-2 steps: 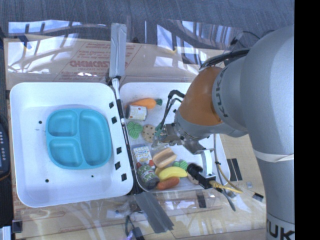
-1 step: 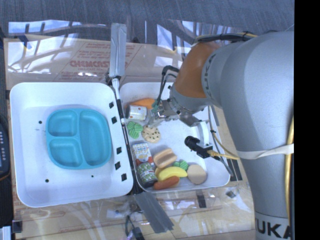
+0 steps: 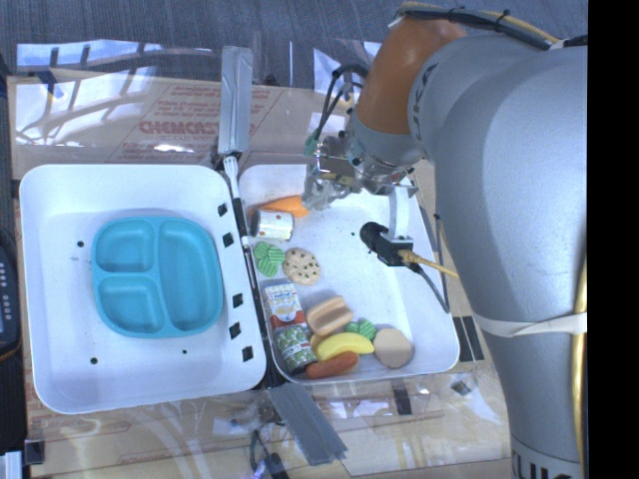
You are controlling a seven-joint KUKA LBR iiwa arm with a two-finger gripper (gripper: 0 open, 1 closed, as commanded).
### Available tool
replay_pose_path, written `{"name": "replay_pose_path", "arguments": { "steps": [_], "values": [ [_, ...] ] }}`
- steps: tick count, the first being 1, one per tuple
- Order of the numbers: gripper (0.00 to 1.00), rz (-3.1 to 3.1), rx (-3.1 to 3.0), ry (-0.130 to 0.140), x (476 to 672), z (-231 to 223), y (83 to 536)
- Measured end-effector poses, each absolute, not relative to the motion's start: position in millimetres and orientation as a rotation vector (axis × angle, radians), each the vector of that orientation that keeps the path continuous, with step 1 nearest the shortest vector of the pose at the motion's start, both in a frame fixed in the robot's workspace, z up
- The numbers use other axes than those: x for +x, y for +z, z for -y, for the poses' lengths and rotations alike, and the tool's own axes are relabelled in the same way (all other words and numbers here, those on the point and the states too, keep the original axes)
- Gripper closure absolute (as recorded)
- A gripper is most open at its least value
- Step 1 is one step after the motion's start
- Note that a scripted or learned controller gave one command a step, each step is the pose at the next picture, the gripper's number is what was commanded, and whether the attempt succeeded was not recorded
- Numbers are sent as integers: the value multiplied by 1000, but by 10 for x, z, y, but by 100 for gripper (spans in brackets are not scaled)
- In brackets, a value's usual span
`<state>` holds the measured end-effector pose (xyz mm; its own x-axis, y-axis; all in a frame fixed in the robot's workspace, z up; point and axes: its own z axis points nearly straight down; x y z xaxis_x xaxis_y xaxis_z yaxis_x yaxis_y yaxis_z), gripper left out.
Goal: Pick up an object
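Reading left to right: one blue divided tray (image 3: 157, 273) sits in the left bin (image 3: 40, 267); the right bin (image 3: 424, 312) holds roughly ten toy foods. Gripper (image 3: 318, 190) hangs at that bin's far edge, just above an orange carrot (image 3: 283, 206). Grasp not yet made; jaw spread impossible to tell. Next, probably lower onto the carrot and close.

tray (image 3: 157, 272) in left bin (image 3: 50, 297); cookie (image 3: 301, 264) in right bin (image 3: 429, 317)

Bright daylight glares on the white bins (image 3: 60, 367), striped shadows cross the cardboard (image 3: 130, 108), and detail is soft.
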<state>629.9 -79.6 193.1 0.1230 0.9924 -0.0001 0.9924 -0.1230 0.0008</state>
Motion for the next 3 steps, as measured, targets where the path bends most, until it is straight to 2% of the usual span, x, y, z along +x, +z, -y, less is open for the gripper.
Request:
{"name": "replay_pose_path", "arguments": {
  "steps": [1,2,3],
  "values": [
    [0,-2305,2144,-8,6531,951,1021],
    [0,-2225,2221,-3,5658,918,1188],
    [0,-2292,2154,-3,4755,1197,1015]
  ]
}}
